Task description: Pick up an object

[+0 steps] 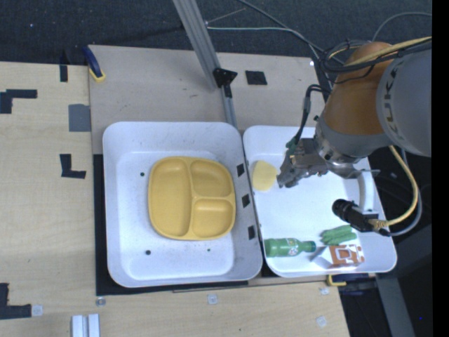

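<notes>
Gripper (289, 179) hangs low over the right-hand bin (316, 202), just to the right of a pale yellow rounded object (264, 175) that lies against the bin's left wall; from this slanted overhead angle I cannot tell what the tool's tip is doing, since the dark mechanism blurs together, and I cannot tell whether it touches the yellow piece. That yellow piece looks smooth and matte, a soft dome shape. Above the tool, the arm (365, 111) shows its glossy orange band and grey casing, with black and yellow cables looping around it. Along the bin's near edge lie a green bottle (288, 246) on its side with a white label, a ribbed green item (338, 234), and a small orange-and-white packet (344, 255), all well apart from the tool. Over in the left bin (126, 209) sits a yellow divided tray (191, 197), glossy plastic with rounded corners and three compartments.
</notes>
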